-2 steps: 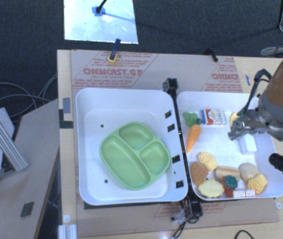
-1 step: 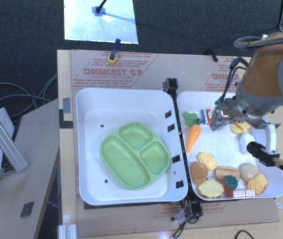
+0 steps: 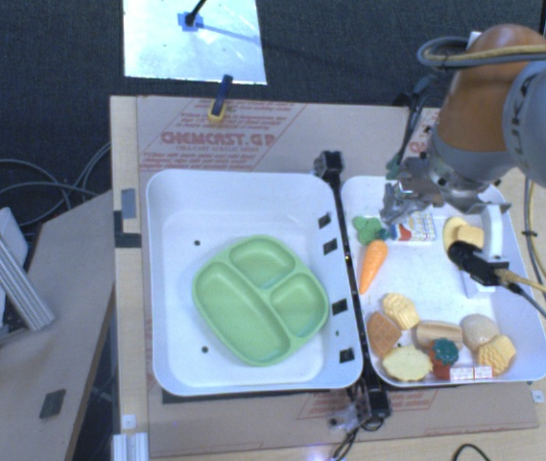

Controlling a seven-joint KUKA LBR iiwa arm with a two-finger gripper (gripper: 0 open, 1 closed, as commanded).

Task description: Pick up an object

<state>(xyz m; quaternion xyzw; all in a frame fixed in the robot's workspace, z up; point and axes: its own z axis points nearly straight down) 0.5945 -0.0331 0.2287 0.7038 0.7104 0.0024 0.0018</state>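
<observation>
The hand (image 3: pixel 394 206) hangs just above the toy carrot (image 3: pixel 372 263).

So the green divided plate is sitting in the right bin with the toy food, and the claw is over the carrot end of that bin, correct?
Not quite. The camera view shows the green divided plate alone in the left bin, not the right one. The toy food, including the carrot, is in the right bin, and the claw is above that bin's far end near the carrot.
</observation>
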